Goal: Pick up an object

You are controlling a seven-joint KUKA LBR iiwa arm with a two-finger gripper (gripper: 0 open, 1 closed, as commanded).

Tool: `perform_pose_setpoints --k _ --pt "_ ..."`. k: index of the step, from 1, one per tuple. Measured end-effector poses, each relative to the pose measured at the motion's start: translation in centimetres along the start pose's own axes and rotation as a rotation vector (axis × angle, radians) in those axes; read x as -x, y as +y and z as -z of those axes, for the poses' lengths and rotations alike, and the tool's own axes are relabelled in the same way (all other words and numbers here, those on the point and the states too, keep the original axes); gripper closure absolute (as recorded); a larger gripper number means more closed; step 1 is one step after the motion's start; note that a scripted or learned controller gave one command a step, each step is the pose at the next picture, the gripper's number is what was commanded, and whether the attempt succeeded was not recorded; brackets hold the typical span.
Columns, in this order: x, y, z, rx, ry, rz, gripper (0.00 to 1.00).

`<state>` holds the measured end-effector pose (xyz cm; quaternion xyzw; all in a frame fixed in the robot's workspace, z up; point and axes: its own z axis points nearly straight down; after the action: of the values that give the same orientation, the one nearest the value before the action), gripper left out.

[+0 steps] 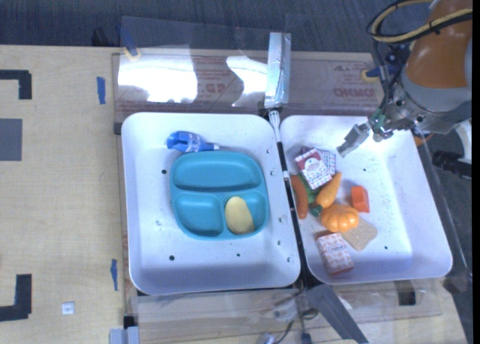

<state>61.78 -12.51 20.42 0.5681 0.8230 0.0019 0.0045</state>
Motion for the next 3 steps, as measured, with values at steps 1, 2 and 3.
perform_pose_setpoints --k 1,2,3 --pt "2.0 -3.8 -10.6 -0.015 0.008 -0.016 0.00" --pt "-3.4 -3.6 -11.6 -0.002 0.002 -0.011 0.00" --pt "-4.4 -8.0 -11.5 -0.002 0.003 0.016 0.00"
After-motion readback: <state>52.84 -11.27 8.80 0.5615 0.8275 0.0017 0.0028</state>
